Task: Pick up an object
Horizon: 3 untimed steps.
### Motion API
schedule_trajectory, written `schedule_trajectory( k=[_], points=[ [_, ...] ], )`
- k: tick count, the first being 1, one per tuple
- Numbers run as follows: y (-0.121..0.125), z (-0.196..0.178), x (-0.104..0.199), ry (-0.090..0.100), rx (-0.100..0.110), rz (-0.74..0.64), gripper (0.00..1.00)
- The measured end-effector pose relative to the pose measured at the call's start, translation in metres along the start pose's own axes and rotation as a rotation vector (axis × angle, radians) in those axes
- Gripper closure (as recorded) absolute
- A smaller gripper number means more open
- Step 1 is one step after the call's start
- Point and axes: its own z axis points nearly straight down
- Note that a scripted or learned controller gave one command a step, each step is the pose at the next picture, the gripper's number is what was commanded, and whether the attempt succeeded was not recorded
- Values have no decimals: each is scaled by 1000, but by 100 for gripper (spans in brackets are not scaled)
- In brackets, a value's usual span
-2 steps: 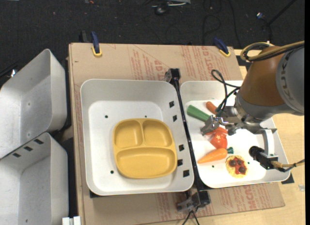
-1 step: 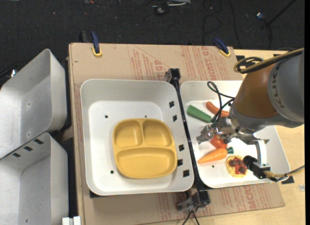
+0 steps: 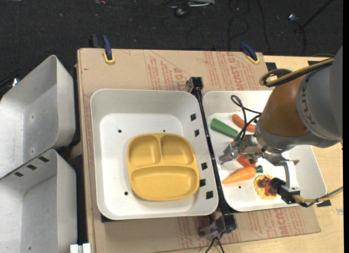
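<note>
The arm reaches into the right bin from the right. My gripper hangs low over the left half of that bin. Just below it lies an orange carrot, with a small red piece right at the gripper's lower side. A green stick and a second orange piece lie just above the gripper. A yellow and red toy rests near the bin's front. I see nothing held in the gripper.
The left bin holds a yellow divided plate. A black divider runs between the two bins. The arm's orange band and grey body cover the right bin's upper right part.
</note>
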Motion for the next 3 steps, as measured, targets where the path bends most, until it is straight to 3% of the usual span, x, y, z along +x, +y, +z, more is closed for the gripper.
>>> schedule_trajectory(
  k=[1,3],
  points=[
    [1,-11,0,-1,-3,2,100],
    [12,-123,-2,-2,-9,-4,100]
  ],
)
